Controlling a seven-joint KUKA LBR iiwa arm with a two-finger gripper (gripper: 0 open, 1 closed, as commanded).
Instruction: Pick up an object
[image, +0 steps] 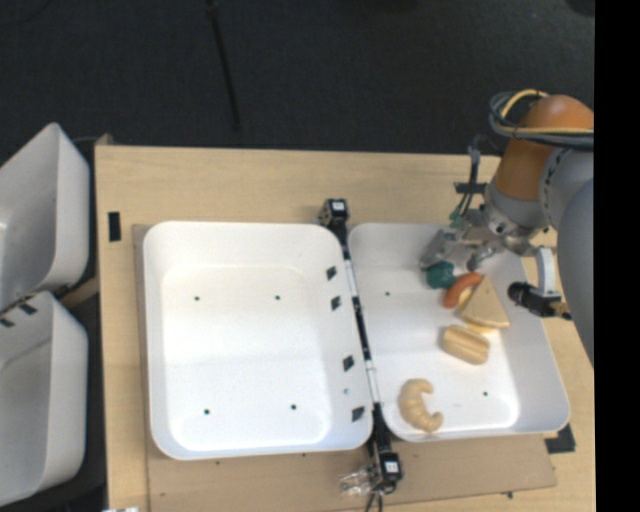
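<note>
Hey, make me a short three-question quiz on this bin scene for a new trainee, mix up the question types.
1. True or false: the croissant lies in the right bin.
2. Which item lies nearest the pincer?
A. the croissant
B. the teal object
C. the tan roll
3. Fill in the blank: the wedge-shaped sandwich piece lies between the red-orange item and the ____.

Key: 1 true; 2 B; 3 tan roll.

High slanted view over both bins (150, 300).
</note>
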